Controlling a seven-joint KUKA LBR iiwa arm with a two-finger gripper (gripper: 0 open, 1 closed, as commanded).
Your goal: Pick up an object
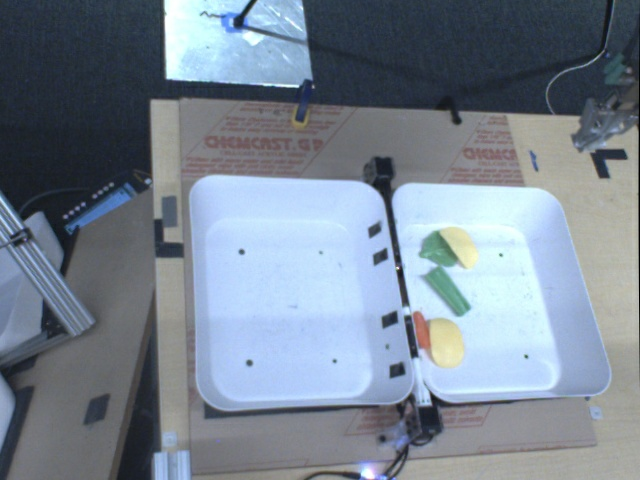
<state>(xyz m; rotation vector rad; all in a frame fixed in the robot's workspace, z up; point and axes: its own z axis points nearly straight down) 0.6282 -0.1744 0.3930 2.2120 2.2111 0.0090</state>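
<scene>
The right bin [560, 298] holds several small objects near its left side. A yellow piece [460, 247] lies against a green piece [434, 247] toward the back. Just below them a green oblong object [447, 291] lies slantwise. Closer to the front sits a round yellow object [446, 343], with a small orange piece [422, 331] touching its left side, hard against the bin's left wall.
The left bin [215, 268] stands beside the right one, joined by black clips [380, 257] along the shared edge. Both rest on a cardboard sheet [260, 138]. A silver plate [237, 26] lies at the back, a metal fixture [605, 118] at the far right, an aluminium frame [40, 278] at left.
</scene>
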